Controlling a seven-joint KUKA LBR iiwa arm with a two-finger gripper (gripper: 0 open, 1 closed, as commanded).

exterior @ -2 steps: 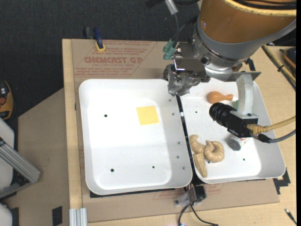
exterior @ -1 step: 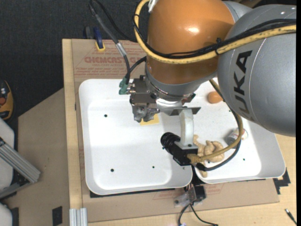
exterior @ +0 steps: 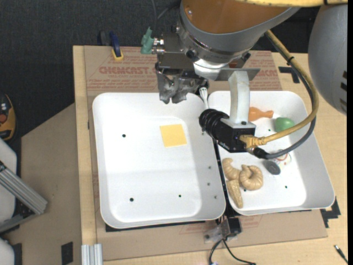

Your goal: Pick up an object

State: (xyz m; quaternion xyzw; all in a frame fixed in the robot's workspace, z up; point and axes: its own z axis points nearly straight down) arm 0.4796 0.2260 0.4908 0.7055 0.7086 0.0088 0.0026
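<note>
The grey two-finger gripper (exterior: 175, 94) hangs at the left bin's upper edge; its opening I cannot tell. The flat yellow square (exterior: 173, 135) lies just below it, unpicked.

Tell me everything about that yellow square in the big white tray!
The yellow square is a thin, flat piece that looks like a slice of toy cheese, pale yellow and plain, with straight edges and no marks. It lies flat on the floor of the left bin, a little above the middle and toward its right side, turned slightly askew. Nothing else touches it. The gripper is above it in the picture, near the bin's far rim, apart from it.
</note>
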